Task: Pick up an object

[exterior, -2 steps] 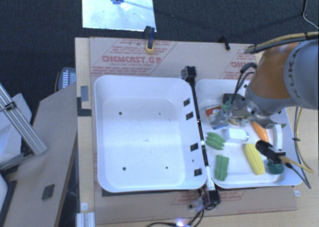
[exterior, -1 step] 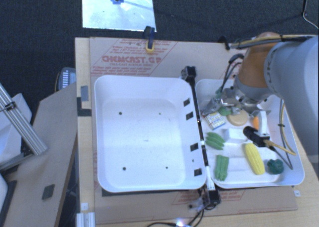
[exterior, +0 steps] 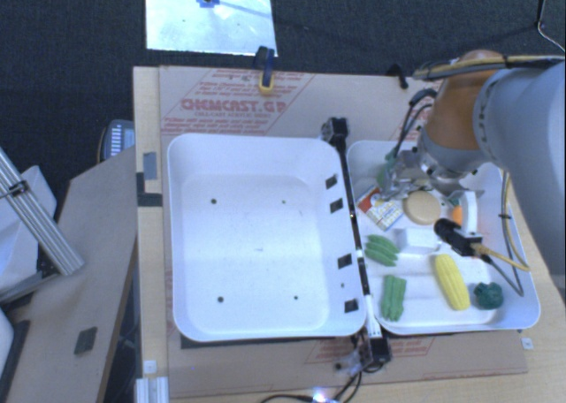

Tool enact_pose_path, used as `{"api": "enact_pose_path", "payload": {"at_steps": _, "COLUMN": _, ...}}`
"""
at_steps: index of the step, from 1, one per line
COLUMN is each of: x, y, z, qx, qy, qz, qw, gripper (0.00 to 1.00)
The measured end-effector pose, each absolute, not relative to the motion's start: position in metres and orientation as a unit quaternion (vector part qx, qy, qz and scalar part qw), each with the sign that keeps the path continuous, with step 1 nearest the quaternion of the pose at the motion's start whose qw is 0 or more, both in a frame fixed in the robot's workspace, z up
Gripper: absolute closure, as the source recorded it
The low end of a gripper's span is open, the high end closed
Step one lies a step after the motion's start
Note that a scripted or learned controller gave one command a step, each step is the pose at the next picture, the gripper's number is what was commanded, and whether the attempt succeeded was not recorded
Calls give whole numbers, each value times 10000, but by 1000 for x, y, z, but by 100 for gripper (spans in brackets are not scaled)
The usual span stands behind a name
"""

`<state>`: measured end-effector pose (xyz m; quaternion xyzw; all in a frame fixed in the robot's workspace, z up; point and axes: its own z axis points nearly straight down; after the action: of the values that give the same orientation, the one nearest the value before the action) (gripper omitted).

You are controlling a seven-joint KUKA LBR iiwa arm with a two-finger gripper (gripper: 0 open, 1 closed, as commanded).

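Several candidate objects lie in the right bin [exterior: 523, 306], and none of them is lifted: each rests on the bin floor. Nearest the gripper [exterior: 402, 182] are a red-and-white packet [exterior: 380, 212], close to the bin's left wall, and a tan round disc [exterior: 423, 208] just beside it on the right. An orange piece [exterior: 457, 213] lies just right of the disc and is partly hidden. Toward the near rim lie the upper green pod [exterior: 382, 249], directly below the packet, the lower green pod [exterior: 393, 296], a yellow corn cob [exterior: 451, 281] and a dark green lump [exterior: 486, 295]. The lump sits at the cob's near end; whether the two touch cannot be told. The gripper hangs low over the far part of the right bin, above the packet and the disc, with the grey arm [exterior: 526, 118] and its orange band [exterior: 460, 110] reaching in from the right. Whether the gripper is apart or together cannot be told, because wrist and cables cover it; no object is seen clamped in it. Assessment: the task stands at the approach stage. Done: the gripper is placed over the far cluster of objects. Left: settling on one object, most probably the packet or the disc, closing on it, and raising it clear of the bin floor. The left bin [exterior: 256, 242] stands alongside, rim to rim with the right one.
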<state>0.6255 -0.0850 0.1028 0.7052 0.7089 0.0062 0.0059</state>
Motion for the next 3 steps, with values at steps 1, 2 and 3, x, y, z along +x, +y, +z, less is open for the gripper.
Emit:
{"api": "enact_pose_path", "payload": {"at_steps": 1, "x": 673, "y": -35, "z": 191, "qx": 7035, "qy": 7107, "qz": 52, "qw": 46, "gripper": 100}}
{"api": "enact_pose_path", "payload": {"at_steps": 2, "x": 669, "y": 30, "z": 362, "qx": 7029, "qy": 7112, "qz": 83, "qw": 64, "gripper": 100}}
{"api": "enact_pose_path", "payload": {"at_steps": 3, "x": 644, "y": 92, "z": 547, "qx": 7033, "qy": 7108, "qz": 89, "qw": 60, "gripper": 100}}
